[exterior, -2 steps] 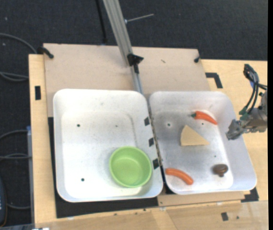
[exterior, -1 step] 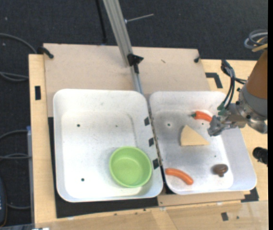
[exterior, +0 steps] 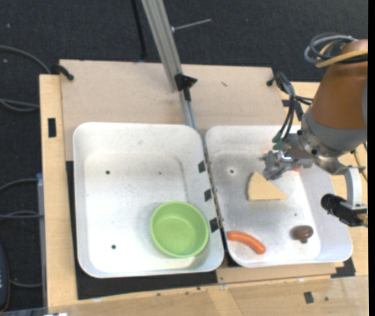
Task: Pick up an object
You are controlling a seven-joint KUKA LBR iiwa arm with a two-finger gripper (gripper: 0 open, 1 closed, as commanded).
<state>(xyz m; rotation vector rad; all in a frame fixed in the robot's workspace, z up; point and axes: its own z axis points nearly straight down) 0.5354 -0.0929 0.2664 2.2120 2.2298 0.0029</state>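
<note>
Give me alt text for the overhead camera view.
A grey and orange robot arm's gripper hovers above a tan wedge in the right bin, which also holds an orange carrot and a brown lump. The left bin holds a green bowl.

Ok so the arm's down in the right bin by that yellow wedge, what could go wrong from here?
Two risks stand out. The gripper sits at the upper corner of the yellow wedge, not over its middle, so a close there may clip the edge and let the wedge slip or spin away. The wedge also looks flat against the bin floor, so the fingers could press into the floor rather than get under it.
</note>
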